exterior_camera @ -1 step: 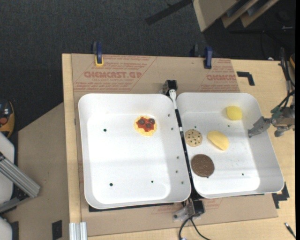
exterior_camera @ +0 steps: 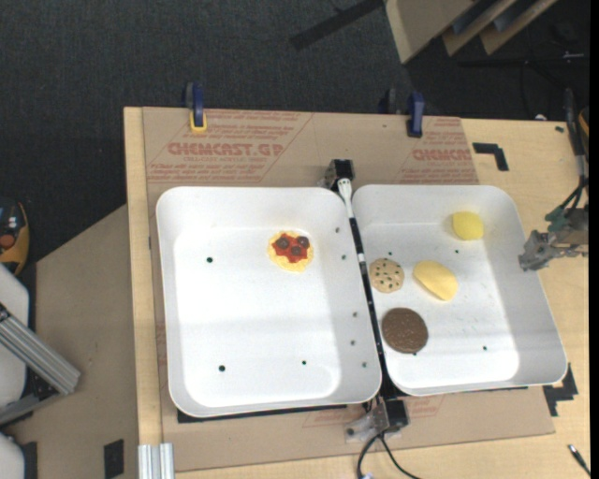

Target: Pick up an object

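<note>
A: Camera view, step? Approach; grey two-finger gripper (exterior_camera: 541, 251) at the right white bin's (exterior_camera: 505, 374) far edge, nothing seen in it; grip state cannot be told.

B: Nearest item? Round yellow toy piece (exterior_camera: 467, 224), just left of it, lying free. Next move probably needs reaching left and descending.

A dark grey carpeted floor (exterior_camera: 84, 65) surrounds the counter (exterior_camera: 150, 402), a pale wooden board with red printed lettering. Two blue clamps (exterior_camera: 196, 105) grip its far edge. A tan box (exterior_camera: 477, 23) sits on the floor at the upper right.
</note>
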`<state>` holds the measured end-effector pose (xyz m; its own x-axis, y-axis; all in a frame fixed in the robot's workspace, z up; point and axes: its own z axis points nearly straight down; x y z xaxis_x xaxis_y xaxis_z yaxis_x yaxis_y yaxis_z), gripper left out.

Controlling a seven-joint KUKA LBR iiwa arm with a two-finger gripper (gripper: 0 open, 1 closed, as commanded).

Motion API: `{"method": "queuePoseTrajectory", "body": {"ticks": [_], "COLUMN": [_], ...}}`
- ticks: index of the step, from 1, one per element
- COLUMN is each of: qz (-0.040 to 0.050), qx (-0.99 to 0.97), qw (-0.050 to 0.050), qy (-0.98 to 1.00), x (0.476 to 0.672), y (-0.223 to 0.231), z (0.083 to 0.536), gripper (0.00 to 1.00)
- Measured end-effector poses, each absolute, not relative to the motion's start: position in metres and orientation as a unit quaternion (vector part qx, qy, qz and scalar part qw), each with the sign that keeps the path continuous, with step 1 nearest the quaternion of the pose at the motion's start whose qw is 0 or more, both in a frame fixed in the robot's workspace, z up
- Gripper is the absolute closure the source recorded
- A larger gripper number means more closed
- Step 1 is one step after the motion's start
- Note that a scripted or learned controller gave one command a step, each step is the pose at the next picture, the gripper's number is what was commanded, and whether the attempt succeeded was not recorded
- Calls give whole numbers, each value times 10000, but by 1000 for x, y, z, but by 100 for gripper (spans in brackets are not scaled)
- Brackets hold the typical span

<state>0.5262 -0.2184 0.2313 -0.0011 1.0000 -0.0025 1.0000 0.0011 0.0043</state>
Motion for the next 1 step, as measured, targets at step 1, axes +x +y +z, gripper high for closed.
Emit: {"method": "queuePoseTrajectory", "body": {"ticks": [1], "qz": [36], "qx": [7054], "qw": [76], "qy": [7087], "x": [550], "y": [-203], "z": [345], "gripper": [100]}}
